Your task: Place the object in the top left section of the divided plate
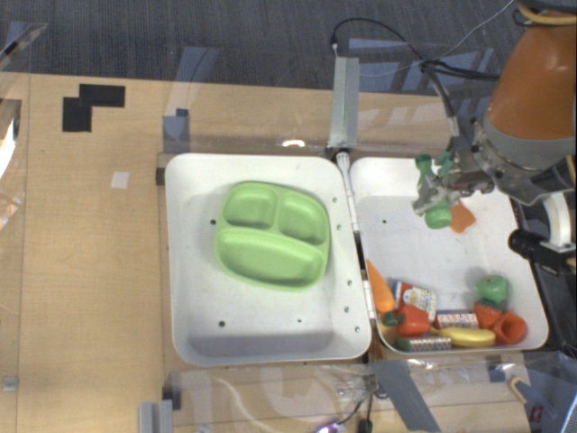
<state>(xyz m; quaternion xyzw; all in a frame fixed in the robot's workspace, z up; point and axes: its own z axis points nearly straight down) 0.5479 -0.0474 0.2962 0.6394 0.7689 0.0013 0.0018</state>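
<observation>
The green divided plate (270, 242) lies in the left white bin (194, 314); its two small sections are on the far side, the top left one (251, 204) bare. My gripper (433, 192) hangs over the far part of the right bin (388, 183), below the orange-banded wrist. A small green toy piece (439, 216) with an orange piece (462, 219) beside it sits right at the gripper's tip. Whether the piece is held or lies on the bin floor underneath is unclear.
Several toy foods crowd the right bin's near edge: a carrot (379, 291), a green apple (492, 288), a banana (467, 336), and red and orange pieces (413, 318). A metal divider rail (347, 165) separates the bins. Cables trail above the gripper.
</observation>
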